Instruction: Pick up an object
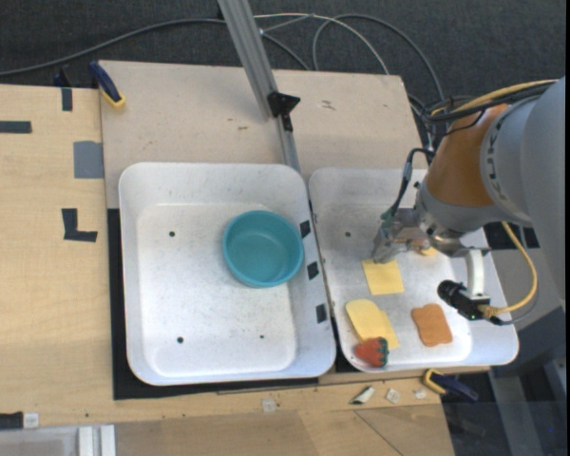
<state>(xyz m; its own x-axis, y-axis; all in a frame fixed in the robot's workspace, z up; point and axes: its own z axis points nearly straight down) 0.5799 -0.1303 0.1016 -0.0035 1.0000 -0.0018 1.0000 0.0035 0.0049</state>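
Note:
My gripper (388,248) is low in the right bin (342,207), its dark fingers pointing down just above and left of a flat yellow square (384,277). Nearer the front edge lie a pale yellow block (369,319), a red strawberry-like piece (371,351) touching it, and an orange-brown slab (432,326). A small tan object (425,248) peeks out beside the wrist. A teal bowl (262,247) sits in the left bin (152,283). No object shows between the fingers.
A slanted grey metal pole (252,50) rises behind the bins. Cables trail over the bench at the back and along the arm's right. A black clamp piece (459,300) hangs off the arm over the right bin.

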